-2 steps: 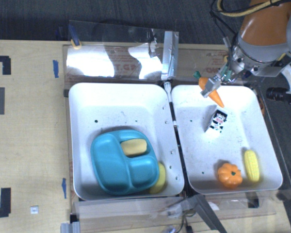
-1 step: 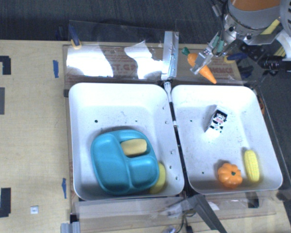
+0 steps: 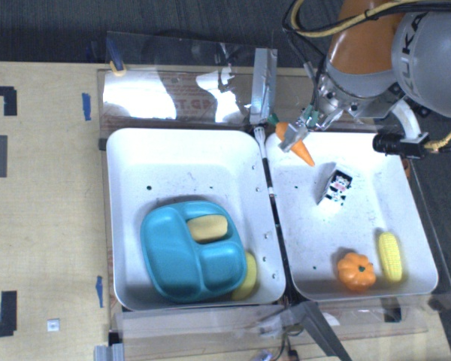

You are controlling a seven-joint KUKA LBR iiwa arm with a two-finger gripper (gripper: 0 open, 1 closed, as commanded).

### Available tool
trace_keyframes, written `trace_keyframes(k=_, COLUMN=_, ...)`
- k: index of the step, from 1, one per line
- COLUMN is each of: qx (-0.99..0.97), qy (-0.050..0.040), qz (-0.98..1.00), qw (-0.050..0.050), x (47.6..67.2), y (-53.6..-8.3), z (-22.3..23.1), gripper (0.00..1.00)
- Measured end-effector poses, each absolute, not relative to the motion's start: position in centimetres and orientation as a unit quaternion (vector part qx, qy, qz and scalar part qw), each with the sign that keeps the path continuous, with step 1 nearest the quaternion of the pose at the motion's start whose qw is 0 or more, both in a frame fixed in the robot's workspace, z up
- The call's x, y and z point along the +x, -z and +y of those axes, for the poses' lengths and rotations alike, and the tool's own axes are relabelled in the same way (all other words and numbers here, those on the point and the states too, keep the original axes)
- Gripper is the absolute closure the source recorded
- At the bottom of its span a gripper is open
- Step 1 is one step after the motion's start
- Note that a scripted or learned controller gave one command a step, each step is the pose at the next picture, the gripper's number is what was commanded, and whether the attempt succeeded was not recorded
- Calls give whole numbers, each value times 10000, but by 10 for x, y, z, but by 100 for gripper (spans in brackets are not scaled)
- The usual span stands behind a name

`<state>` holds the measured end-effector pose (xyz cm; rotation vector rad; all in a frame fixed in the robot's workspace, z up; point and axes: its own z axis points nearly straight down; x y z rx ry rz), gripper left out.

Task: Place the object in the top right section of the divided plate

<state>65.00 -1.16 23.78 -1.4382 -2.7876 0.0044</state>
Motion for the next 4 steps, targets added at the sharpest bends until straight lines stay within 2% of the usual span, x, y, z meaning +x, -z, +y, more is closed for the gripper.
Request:
trace_keyframes(k=1, qx=-5374, qy=16, qz=-8433, qw=-37, x=654, y=-302, z=-31, gripper=100)
trace_keyframes(k=2, qx=-4849, qy=29, qz=-8745, qw=-48, x=667, y=-406, z=8, gripper=100)
trace_keyframes(k=3, qx=-4051, qy=20, qz=-9143, qw=-39, x=667, y=-437, z=63, gripper=100)
trace_keyframes(k=4, qx=-4048, qy=28, qz=-9144, qw=-77, x=668, y=-448, z=63, gripper=100)
